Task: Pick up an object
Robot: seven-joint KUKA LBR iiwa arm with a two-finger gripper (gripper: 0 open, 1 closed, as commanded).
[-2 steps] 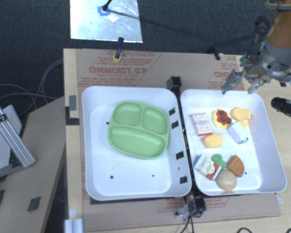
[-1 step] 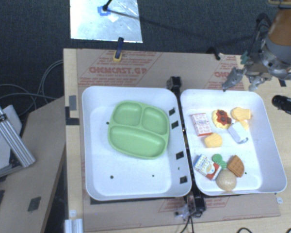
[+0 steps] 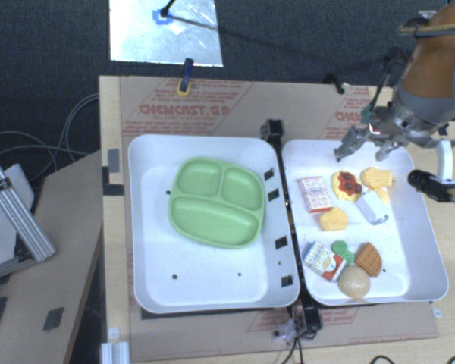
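Yellow toy cheese (image 3: 377, 178) sits at the top of the right bin (image 3: 428, 237), and that is what I would go for. My jaws (image 3: 368, 147) hang wide open with nothing in them, just above that cheese, near the bin's far edge. I should come straight down so one finger lands on each side of it. The pizza toy (image 3: 346, 186) lies just beside the cheese, so I must not bump it.
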